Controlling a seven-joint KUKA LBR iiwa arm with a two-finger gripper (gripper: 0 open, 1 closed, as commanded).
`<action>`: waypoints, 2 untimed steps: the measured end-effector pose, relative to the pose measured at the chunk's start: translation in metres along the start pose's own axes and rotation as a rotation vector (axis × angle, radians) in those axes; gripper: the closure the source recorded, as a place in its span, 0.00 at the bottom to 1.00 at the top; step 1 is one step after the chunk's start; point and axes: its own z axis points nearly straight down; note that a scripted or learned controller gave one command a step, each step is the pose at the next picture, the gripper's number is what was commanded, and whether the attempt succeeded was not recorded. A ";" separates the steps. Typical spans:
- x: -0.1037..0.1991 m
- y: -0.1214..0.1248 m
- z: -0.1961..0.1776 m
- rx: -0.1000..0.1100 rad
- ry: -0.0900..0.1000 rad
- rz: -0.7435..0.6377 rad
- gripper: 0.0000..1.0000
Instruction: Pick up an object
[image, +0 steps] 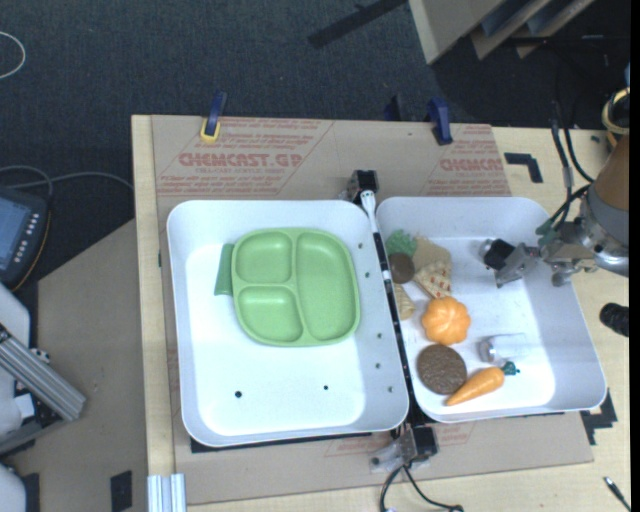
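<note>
My gripper (504, 263) hangs over the upper right part of the right bin (560, 330), open, with nothing between its fingers. To its left and below lie the bin's objects. They are an orange pumpkin-like ball (445, 320), a brown round cookie (440, 368), an orange carrot (477, 385) and a small grey-white piece with a teal tip (500, 348). There are also a tan waffle piece (433, 268), a green leafy item (402, 242) and a brown lump (402, 266). The gripper touches none of them.
The left bin (200, 330) holds a green divided plate (296, 285). A black divider rail (385, 300) runs between the bins. The arm's body (610, 220) enters at the right, with cables above it. Bare white floor lies under the gripper.
</note>
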 end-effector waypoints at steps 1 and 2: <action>0.000 0.003 -0.007 -0.014 -0.003 -0.003 0.00; 0.003 0.006 0.035 -0.009 -0.001 -0.004 0.00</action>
